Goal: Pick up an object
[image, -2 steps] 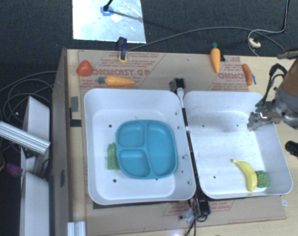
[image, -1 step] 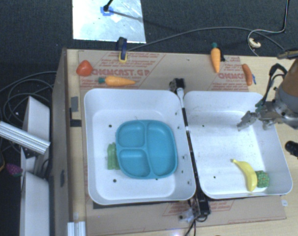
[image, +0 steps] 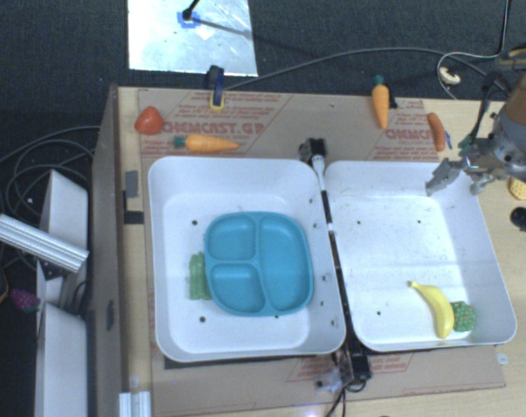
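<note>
A yellow banana [image: 435, 307] lies in the near right corner of the right bin [image: 393, 233], with a green broccoli piece [image: 463, 316] touching its right side. A blue divided plate [image: 259, 263] rests in the left bin [image: 172, 233], and a green vegetable piece [image: 197, 277] lies against the plate's left edge. My gripper [image: 457, 181] hangs over the right bin's far right corner, well away from the banana. Its fingers are spread open with nothing between them.
On the cardboard behind the bins lie a red tomato [image: 148, 121], a carrot [image: 207, 143], a second carrot [image: 381, 102] and an orange-red piece [image: 437, 131]. A clamp [image: 216, 88] grips the back edge. Cables run at the left and along the back.
</note>
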Robot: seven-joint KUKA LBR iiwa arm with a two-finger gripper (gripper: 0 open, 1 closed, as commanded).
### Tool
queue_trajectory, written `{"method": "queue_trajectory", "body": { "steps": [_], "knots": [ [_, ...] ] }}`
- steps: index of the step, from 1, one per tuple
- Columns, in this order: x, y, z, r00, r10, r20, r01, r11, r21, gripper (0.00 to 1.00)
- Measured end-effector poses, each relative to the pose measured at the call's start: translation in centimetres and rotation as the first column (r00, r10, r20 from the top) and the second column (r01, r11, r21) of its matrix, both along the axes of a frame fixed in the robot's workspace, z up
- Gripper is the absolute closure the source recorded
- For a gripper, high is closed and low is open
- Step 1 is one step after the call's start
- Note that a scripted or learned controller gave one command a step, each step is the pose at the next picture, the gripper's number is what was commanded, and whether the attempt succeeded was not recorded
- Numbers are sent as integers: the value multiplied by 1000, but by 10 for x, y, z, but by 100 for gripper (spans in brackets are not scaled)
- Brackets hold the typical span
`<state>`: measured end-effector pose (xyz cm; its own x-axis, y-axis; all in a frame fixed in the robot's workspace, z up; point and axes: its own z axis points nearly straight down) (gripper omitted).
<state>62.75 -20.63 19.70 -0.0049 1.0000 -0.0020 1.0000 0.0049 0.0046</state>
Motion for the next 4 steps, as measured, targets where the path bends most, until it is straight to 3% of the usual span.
{"method": "queue_trajectory", "body": {
  "steps": [1, 2, 3, 4],
  "knots": [
    [-43, 0, -31, 1000, -2, -4, 2, 1000, 1, 0],
    [-117, -1, -70, 1000, -4, -6, 4, 1000, 2, 0],
    [-141, 31, -98, 1000, -3, -4, 3, 1000, 2, 0],
    [-140, -1, -23, 1000, -4, 0, 4, 1000, -1, 0]
  ]
}}
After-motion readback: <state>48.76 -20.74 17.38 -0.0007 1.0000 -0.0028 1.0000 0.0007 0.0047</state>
